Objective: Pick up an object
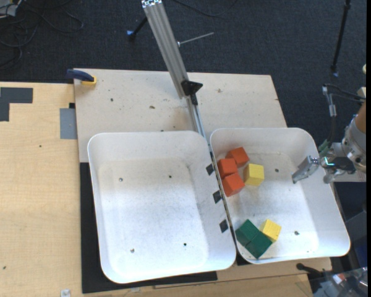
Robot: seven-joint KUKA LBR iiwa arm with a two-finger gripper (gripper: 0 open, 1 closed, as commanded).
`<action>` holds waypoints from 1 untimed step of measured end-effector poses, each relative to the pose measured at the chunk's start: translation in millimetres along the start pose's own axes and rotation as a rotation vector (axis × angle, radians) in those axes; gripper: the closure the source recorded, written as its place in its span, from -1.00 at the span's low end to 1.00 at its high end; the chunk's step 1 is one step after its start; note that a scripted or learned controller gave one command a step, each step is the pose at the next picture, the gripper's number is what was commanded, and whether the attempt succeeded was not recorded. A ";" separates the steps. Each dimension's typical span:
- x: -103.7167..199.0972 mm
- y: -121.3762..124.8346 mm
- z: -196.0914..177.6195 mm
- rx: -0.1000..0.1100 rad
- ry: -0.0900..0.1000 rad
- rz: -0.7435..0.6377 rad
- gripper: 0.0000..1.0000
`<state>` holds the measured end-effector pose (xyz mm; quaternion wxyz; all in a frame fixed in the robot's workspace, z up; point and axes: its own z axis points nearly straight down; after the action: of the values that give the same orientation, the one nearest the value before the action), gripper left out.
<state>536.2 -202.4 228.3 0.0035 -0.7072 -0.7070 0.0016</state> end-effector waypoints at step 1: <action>-0.3 0.8 -2.2 -0.004 -0.001 0.000 -1.00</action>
<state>537.0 -202.7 230.4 0.0016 -0.7073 -0.7069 0.0006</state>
